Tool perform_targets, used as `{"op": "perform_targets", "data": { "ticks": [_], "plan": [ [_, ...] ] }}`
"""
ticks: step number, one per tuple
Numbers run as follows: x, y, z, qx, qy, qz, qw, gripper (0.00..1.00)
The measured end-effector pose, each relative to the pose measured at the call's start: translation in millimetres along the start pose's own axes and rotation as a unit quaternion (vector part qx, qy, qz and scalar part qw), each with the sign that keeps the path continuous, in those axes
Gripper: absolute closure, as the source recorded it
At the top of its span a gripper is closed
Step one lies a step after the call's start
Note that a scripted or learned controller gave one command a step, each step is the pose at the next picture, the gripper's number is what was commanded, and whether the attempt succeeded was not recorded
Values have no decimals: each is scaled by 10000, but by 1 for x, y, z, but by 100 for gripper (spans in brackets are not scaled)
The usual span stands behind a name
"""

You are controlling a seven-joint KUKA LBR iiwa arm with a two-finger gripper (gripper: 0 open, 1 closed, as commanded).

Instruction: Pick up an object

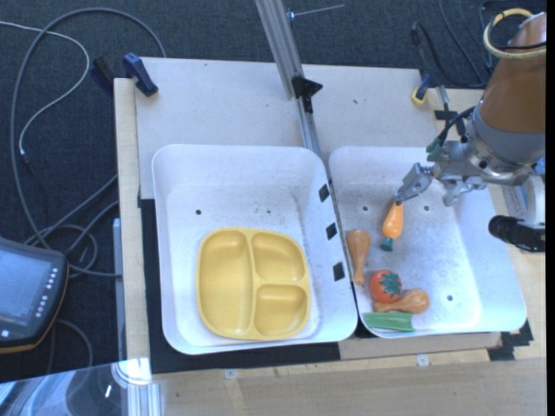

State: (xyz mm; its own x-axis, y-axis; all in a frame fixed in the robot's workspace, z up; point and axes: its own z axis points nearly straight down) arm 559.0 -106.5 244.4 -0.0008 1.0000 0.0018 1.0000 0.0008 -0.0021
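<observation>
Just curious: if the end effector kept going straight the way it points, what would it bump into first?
Probably the toy carrot, just beyond the end effector, though depth is hard to judge from this view.

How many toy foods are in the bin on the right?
5, all in the right bin: a carrot near the middle, a drumstick by the left wall, a tomato, a tan piece beside it, and a green piece at the front edge.
</observation>
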Motion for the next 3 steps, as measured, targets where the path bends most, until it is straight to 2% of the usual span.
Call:
{"op": "perform_targets", "data": {
  "ticks": [1, 2, 3],
  "plan": [
    [0, 0, 0, -3, -1, 1, 10000, 0],
    [-4, 4, 61, 30, 1, 6, 10000, 0],
    [4, -4, 116, 33, 6, 4, 10000, 0]
  ]
}}
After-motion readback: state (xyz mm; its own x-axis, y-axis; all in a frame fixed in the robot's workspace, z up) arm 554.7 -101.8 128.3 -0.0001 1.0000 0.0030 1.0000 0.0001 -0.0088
